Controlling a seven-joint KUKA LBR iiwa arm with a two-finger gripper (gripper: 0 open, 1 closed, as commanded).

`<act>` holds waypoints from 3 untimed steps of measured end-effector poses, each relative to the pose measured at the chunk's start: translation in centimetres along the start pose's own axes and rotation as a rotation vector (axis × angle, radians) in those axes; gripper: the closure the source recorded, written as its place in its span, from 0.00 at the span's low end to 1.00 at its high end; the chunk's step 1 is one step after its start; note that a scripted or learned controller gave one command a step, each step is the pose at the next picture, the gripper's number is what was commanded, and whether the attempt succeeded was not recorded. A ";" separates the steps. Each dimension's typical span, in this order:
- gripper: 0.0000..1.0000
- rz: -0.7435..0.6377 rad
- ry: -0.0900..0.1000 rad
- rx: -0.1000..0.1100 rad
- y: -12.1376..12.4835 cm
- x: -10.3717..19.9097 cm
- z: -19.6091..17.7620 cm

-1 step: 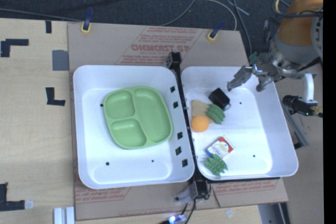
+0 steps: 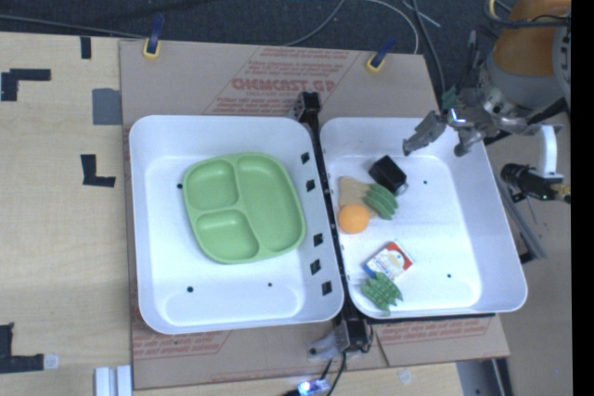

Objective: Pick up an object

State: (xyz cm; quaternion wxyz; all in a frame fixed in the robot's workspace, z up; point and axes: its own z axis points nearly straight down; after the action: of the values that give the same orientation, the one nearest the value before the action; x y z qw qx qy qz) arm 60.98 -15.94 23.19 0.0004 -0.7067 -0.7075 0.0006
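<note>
The gripper [image 2: 444, 133] hangs spread and empty over the right bin's [image 2: 492, 227] far edge; the black block [image 2: 387, 172] (nearest) crowds the green toy [image 2: 380, 201], so a descent may nudge both.

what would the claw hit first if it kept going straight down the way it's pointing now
Probably bare floor of the right bin, near its far edge. The claw hangs above that corner, and the closest item, the black block, lies off to its left. Depth is hard to judge from this slanted view.

2 bins [image 2: 148, 199], 1 plate [image 2: 243, 206], 6 objs [image 2: 354, 218]
</note>
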 end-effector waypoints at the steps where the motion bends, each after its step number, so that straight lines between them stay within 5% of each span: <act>1: 0.00 0.000 0.001 0.006 -0.9 0.0 6.2; 3: 0.00 0.001 -0.001 -0.013 0.4 -0.1 14.3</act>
State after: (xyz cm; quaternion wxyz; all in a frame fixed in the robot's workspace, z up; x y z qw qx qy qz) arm 61.33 -16.09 8.89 -0.0044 -0.7070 -0.7072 -0.0036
